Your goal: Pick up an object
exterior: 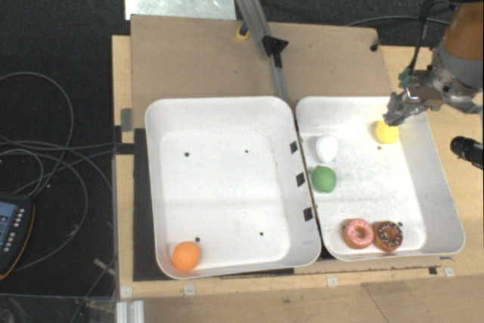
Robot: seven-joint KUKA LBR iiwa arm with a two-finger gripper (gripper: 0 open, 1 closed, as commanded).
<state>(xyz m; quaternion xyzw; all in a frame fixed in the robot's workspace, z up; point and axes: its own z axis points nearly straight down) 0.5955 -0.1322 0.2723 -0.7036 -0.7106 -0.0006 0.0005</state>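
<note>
Arm low over the right bin, fingers at the yellow ball.

The gripper (396,116) reaches in over the far part of the right bin (446,208), its fingers pointing down beside a yellow ball (386,133) that lies just below and slightly left of the tips; whether the fingers are spread or closed cannot be told at this size, and nothing shows clearly between them. Left of the fingers and a little nearer the camera sits a white ball (327,148), with a green ball (324,179) just beyond it toward the camera. Well toward the near rim from the fingers lie a pink-iced doughnut (358,233) and a chocolate doughnut (389,236), touching side by side. Far to the left of the fingers, in the near corner of the left bin (162,163), rests an orange ball (185,256). Both bins stand on the brown surface (189,57).
</note>
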